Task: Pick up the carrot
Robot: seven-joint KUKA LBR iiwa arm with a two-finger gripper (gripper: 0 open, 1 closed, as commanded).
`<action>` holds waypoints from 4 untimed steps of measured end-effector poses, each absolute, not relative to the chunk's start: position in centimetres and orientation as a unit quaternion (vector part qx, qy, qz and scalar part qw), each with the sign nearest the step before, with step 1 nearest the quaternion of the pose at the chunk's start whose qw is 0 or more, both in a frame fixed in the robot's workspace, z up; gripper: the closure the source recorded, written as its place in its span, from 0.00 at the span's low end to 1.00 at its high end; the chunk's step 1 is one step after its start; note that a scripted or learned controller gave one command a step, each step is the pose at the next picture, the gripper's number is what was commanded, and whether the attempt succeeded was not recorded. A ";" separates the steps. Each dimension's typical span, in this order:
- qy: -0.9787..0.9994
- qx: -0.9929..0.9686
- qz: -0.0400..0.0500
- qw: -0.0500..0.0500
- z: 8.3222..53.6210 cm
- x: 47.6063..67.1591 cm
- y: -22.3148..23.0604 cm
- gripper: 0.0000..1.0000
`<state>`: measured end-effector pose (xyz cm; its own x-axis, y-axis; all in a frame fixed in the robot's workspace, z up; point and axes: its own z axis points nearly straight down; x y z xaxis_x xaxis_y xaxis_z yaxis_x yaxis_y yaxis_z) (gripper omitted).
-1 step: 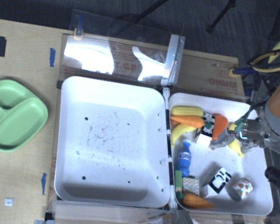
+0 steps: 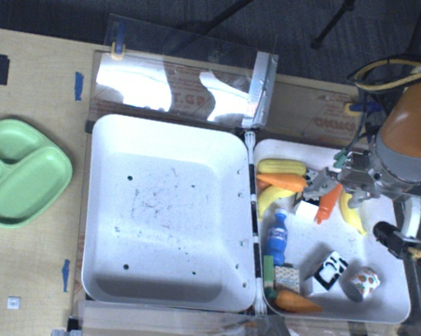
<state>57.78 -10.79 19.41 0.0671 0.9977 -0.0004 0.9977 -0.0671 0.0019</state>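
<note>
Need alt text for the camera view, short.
The end effector hangs over the right bin with an orange carrot between its fingers. Below lie bananas, a blue bottle and another carrot; a green divided plate sits far left.

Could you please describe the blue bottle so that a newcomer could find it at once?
Look at the right-hand white bin. Along its left wall, just below the bananas, lies the blue bottle. It is the sole blue item among its neighbours.

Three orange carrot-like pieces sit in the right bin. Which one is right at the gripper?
The small upright carrot just below the gripper. The second lies flat by the yellow bananas; the third lies at the bin's near edge.
</note>
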 end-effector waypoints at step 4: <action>0.633 0.774 0.000 -0.002 11.3 60.0 -20.3 0.00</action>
